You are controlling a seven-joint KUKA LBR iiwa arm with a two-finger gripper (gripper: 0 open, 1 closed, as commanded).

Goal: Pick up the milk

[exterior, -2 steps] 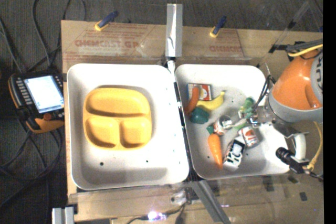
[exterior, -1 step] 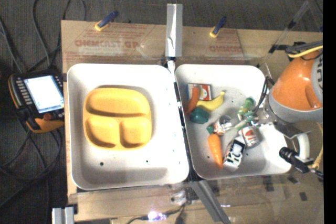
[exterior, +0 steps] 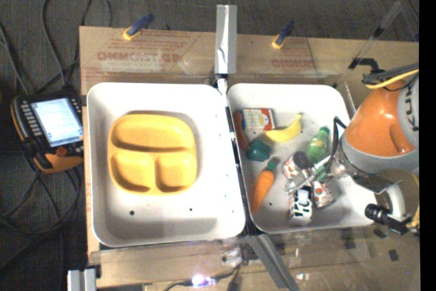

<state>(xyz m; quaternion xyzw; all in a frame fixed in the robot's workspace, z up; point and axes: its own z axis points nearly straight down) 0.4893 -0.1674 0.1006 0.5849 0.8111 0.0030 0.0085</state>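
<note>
The milk (exterior: 302, 204), a small carton with black-and-white cow patches, lies in the right bin (exterior: 289, 93), close to that bin's near wall. Just right of the milk, touching or nearly so, sits a small red-and-white pack (exterior: 323, 195). The end effector (exterior: 308, 177) hangs just above the milk, at the tip of the grey-and-orange arm (exterior: 381, 129) that enters from the right; whether it is open, closed or gripping anything cannot be told, since its tip blends with the clutter beneath. Left of the milk an orange carrot (exterior: 261, 188) lies lengthwise with its green top pointing away. Beyond the milk, toward the far wall, are a green bottle (exterior: 318, 144), a yellow banana (exterior: 285, 131), a teal piece (exterior: 258, 149) and a red-and-white box (exterior: 258, 119). Well left of the milk, the left bin (exterior: 102, 167) holds a yellow compartment tray (exterior: 154, 152). A handheld screen unit (exterior: 48, 123) rests off the worktop (exterior: 157, 54), far left of the milk.
</note>
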